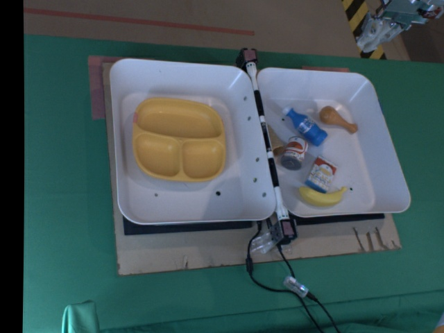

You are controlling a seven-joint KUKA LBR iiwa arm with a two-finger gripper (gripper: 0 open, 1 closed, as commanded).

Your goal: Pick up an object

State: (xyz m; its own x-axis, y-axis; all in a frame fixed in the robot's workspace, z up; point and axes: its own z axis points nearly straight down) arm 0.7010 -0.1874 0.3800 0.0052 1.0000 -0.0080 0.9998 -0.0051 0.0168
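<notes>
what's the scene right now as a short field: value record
left bin: holds a yellow divided tray
right bin: holds five small items
blue bottle: lying down, near the bin's top middle
chicken drumstick: right of the bottle
can: on its side, near the divider
small carton: below and right of the can
banana: nearest the front edge
hand: top right corner, away from both bins, holding nothing visible
task status: no object picked yet
</notes>
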